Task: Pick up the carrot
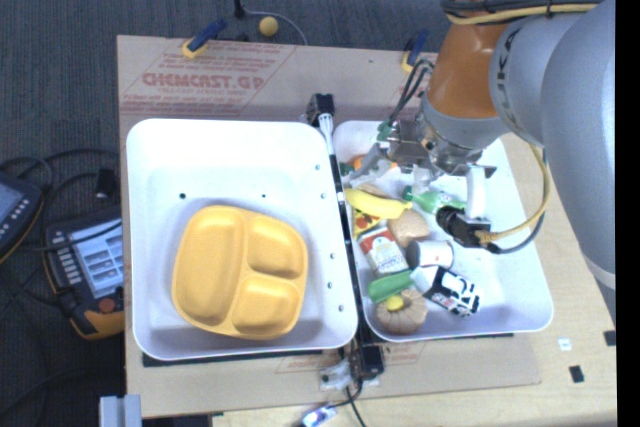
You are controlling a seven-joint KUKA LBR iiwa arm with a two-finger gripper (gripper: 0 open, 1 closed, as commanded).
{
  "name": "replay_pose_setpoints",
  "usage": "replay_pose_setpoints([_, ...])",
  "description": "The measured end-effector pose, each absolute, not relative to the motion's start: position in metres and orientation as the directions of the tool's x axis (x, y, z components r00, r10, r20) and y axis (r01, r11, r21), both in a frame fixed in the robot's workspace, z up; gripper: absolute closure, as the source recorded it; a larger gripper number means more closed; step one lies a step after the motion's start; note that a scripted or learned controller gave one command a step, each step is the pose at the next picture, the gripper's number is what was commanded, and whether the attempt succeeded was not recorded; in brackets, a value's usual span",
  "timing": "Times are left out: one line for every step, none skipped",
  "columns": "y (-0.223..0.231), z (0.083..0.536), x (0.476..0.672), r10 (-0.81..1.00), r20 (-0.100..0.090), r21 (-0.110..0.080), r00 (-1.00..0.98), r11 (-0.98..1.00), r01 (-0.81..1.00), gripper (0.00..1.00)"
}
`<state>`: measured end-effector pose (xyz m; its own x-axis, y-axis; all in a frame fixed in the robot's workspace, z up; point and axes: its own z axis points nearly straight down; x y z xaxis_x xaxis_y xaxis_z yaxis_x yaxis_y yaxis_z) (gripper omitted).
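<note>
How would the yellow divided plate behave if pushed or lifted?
The yellow plate looks like rigid moulded plastic, so probably stiff and light. It lies flat in the left bin, so it would likely slide rather than tip or roll. Its broad, rounded rim may be awkward to pinch.

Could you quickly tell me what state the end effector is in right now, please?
End effector: low over the right bin; open or closed cannot be told.
</note>
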<state>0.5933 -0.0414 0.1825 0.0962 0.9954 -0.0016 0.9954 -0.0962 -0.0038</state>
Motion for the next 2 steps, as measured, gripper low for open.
replay_pose_setpoints([-0.029, 0.283, 0.643, 0.995, -0.003, 0.009, 0.104, -0.104, 0.995, 0.0])
replay_pose_setpoints([-0.052, 0.177, 0.625, 0.996, -0.005, -0.016, 0.084, -0.084, 0.996, 0.0])
